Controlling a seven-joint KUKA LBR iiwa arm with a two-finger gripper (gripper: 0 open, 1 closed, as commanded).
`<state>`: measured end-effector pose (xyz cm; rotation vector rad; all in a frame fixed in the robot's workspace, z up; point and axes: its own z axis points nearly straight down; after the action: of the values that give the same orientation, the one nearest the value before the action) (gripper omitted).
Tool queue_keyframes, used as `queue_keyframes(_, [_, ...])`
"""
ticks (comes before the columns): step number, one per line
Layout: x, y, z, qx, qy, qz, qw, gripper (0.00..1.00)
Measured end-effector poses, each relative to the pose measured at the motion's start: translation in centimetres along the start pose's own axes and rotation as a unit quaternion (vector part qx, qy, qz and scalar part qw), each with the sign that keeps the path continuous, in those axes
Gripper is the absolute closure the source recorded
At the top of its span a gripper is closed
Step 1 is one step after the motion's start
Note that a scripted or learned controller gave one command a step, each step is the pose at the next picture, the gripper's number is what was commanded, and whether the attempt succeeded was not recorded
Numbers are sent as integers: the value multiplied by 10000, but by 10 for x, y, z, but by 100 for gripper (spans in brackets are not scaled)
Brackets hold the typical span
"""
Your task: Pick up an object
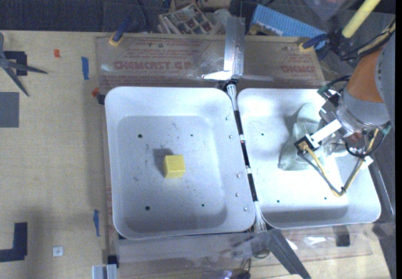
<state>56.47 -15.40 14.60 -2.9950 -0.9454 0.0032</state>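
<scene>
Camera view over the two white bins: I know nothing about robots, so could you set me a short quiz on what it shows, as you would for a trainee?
1. Choose one. Where does the yellow cube lie?
A) in the left-hand bin
B) in the right-hand bin
C) on the bench beside the bins

2. True or false: the arm hangs over the bin that holds the cube.

3. Fill the gap: the band above the arm's wrist is ____.

Key
1. A.
2. False: the arm is over the right-hand bin, and the cube is in the left-hand one.
3. Orange.
</scene>
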Motion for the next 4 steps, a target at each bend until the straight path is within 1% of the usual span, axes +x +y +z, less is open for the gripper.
queue_keyframes(1, [-77, -35, 57, -20, 50, 1159, 9932, 100])
queue_keyframes(2, [-102, -3, 1, 12, 1, 1653, 9862, 100])
queue_keyframes(3, [-44, -67, 57, -25, 39, 2038, 9790, 100])
queue_keyframes(4, [-78, -33, 57, -23, 49, 1412, 9900, 100])
